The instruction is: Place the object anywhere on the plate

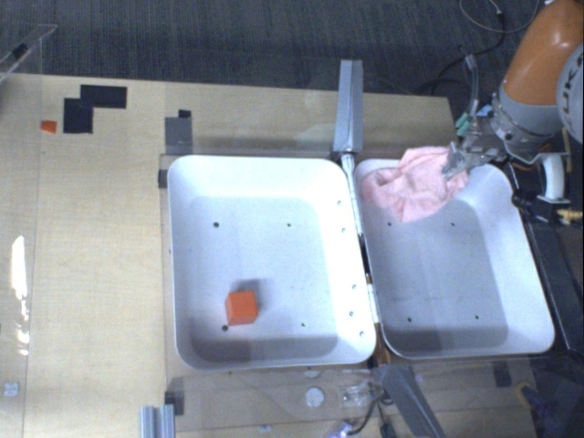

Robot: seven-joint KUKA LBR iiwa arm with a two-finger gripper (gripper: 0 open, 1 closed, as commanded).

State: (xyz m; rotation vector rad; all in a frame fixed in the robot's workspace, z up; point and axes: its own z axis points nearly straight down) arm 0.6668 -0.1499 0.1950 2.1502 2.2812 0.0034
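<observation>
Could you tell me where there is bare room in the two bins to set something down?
Left bin: bare everywhere except by the orange block near its front-left. Right bin: bare front and middle; its back is crowded by the pink cloth and the gripper.

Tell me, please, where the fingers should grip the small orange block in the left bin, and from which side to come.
Grip the orange block across two opposite flat side faces, coming straight down from above. It sits alone on the floor of the left bin, near the front-left corner, turned slightly, so the wrist probably must rotate to match its faces. The nearby wall likely blocks sideways approaches.
</observation>
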